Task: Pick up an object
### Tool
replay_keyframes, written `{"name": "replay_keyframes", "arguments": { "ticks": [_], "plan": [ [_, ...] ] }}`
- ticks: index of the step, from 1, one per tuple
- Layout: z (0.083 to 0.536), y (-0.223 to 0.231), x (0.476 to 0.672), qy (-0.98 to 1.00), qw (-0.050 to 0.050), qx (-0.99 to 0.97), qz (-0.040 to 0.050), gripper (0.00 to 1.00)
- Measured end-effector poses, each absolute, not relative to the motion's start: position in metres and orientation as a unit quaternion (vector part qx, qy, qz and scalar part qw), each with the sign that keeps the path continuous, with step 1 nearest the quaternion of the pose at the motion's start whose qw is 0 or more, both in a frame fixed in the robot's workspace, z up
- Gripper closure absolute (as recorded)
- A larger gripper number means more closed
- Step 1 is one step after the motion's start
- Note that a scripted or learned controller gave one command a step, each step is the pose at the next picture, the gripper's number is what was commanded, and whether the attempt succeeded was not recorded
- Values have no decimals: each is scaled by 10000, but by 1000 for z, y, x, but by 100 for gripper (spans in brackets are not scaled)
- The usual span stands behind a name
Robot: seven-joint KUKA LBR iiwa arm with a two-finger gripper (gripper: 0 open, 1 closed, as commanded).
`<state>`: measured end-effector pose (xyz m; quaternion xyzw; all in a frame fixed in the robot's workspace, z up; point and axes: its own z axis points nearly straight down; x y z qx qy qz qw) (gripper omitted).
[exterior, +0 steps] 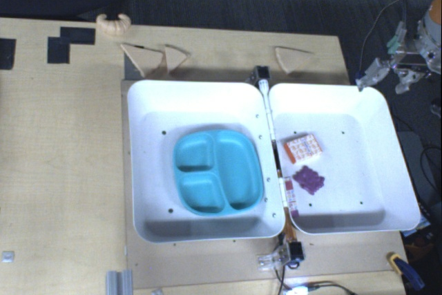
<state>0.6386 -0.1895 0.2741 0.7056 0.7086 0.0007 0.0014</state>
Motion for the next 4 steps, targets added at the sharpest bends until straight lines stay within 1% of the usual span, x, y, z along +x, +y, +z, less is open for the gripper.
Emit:
{"name": "replay_keyframes", "arguments": {
  "ticks": [1,2,3,4],
  "plan": [
    [110,-205,668,7092,-4,7050,0,0],
    [108,-159,629,7097,12,7045,12,0],
    [92,-144,570,7079,1,7063,4,0],
    [88,-127,514,7076,46,7066,30,0]
  ]
}}
